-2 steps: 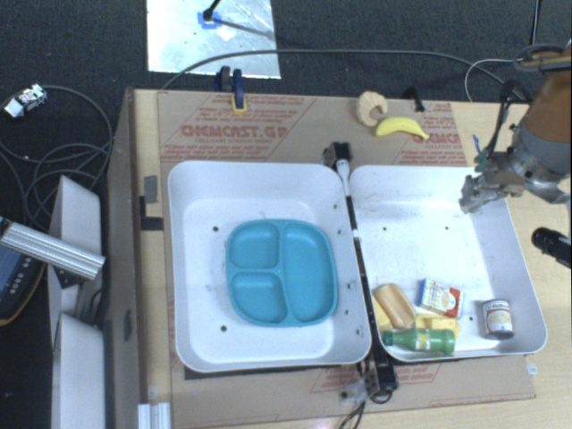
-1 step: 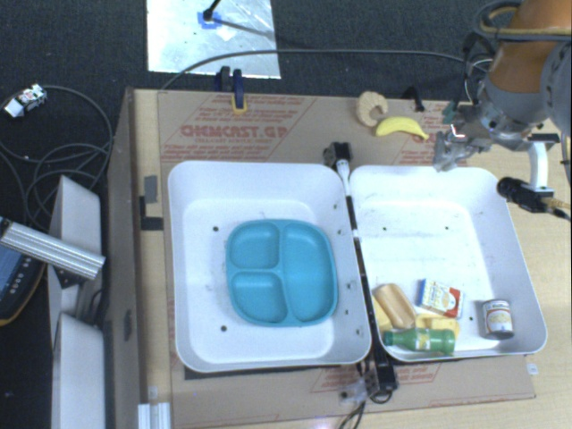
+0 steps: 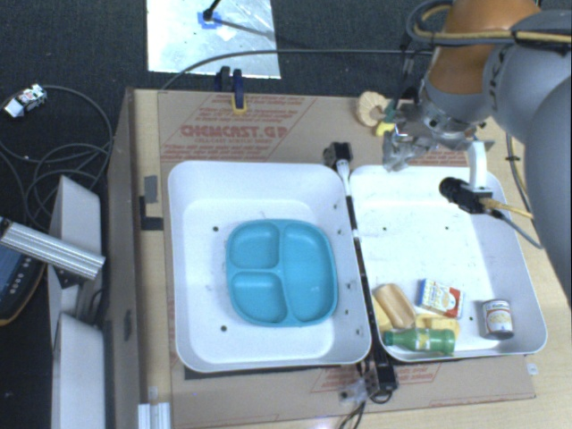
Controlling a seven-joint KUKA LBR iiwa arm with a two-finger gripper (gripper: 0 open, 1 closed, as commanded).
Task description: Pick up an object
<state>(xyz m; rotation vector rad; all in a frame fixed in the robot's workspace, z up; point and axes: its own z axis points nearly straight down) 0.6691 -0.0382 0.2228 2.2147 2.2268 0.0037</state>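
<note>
Left bin (image 3: pixel 192 239) is sitting on the cardboard-covered bench (image 3: pixel 259 128), holding a blue divided plate (image 3: pixel 281 271) lying flat near its middle; white floor is showing on all sides of the plate, widest at the far side. The plate is lying well apart from every wall.

A black divider strip (image 3: pixel 356 239) is running between the two bins where their rims are meeting.

Right bin (image 3: pixel 509 248) is keeping its far and middle floor mostly bare. Objects are crowding the near edge: a tan bread-like roll (image 3: pixel 394 305) near the divider, a green bottle (image 3: pixel 420 340) lying on its side touching the near rim, a small red-and-white box (image 3: pixel 440 298) just beside the roll, and a small can (image 3: pixel 497 318) standing near the right corner, apart from the box. A yellow item under the box is partly covered, hard to name.

Gripper (image 3: pixel 399 153) is hanging over the far rim of the right bin, well apart from the objects at the near edge. It is blurred and seen from above, so whether it is released or clenched I cannot tell; nothing is showing in it. The grey arm (image 3: pixel 527 70) with its orange band is getting cut off at the right edge. A black fitting (image 3: pixel 460 192) is sitting over the bin's far right side, too dark to make out.
</note>
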